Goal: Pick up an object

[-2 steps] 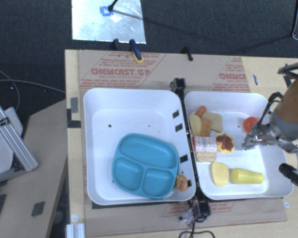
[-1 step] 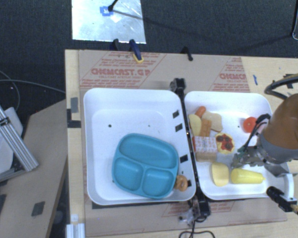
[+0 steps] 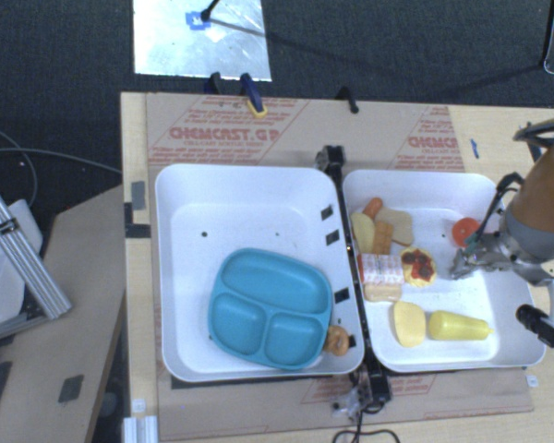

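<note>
The task names no single object; the candidates lie in the right bin [image 3: 508, 344], where the pincer [image 3: 462, 268] sits low over the bin floor. Judged from this view, no object is lifted or gripped, so the pick is not yet done; what is left is the closing on an item and the lift. The state of the pincer cannot be told: its tip is small and dark against the white floor, and nothing shows between its ends.

Nearest the pincer, just to its left, lies the small round pastry with red topping [image 3: 418, 267]; just above it and slightly right lies the red tomato [image 3: 464, 231], close to the arm's cabling. Further left lie the pink-and-white wafer block [image 3: 381, 274], the tan bread piece [image 3: 396, 226], the yellow-brown piece [image 3: 363, 232] and the orange sausage [image 3: 373, 208]. Below the pincer lie the yellow bottle-shaped item [image 3: 458, 325] and, left of that, the pale yellow rounded piece [image 3: 408, 323].

Count in the right bin: eight items, one of each kind, as far as the cluster allows.

Well to the left of the pincer, the left bin [image 3: 249, 187] holds one blue divided plate [image 3: 270, 308] with three compartments and one small brown item [image 3: 337, 341] at the plate's right edge; two white bins stand side by side on the surface [image 3: 138, 340].
</note>
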